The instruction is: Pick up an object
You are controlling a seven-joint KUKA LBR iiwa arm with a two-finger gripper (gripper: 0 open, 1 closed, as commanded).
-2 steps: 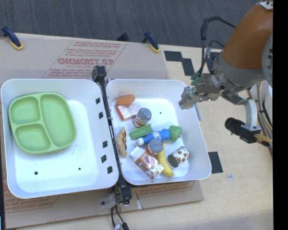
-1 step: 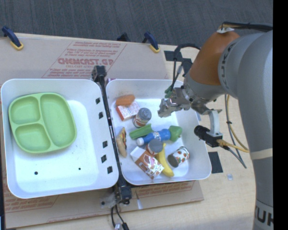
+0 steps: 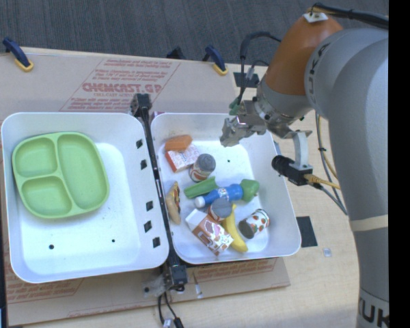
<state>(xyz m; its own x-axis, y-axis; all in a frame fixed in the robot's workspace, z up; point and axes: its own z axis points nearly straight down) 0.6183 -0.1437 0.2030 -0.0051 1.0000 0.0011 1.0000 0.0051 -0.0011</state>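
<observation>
My gripper (image 3: 231,134) hangs over the back right part of the right bin (image 3: 279,203), above bare white floor. Below and left of it lies a heap of small objects: an orange piece (image 3: 178,143), a red and white packet (image 3: 183,158), a small grey-lidded jar (image 3: 204,165), a green cucumber-like piece (image 3: 222,185), a blue bottle (image 3: 225,195), a yellow banana (image 3: 234,237), a patterned carton (image 3: 212,234) and a brown and white round item (image 3: 255,224). I see nothing between the fingers.
The left bin (image 3: 89,244) holds a light green divided plate (image 3: 59,174). A black hinge strip (image 3: 150,176) runs between the bins. Cardboard (image 3: 123,80) lies under them, clamped at the back. The arm's grey body (image 3: 355,115) fills the right side.
</observation>
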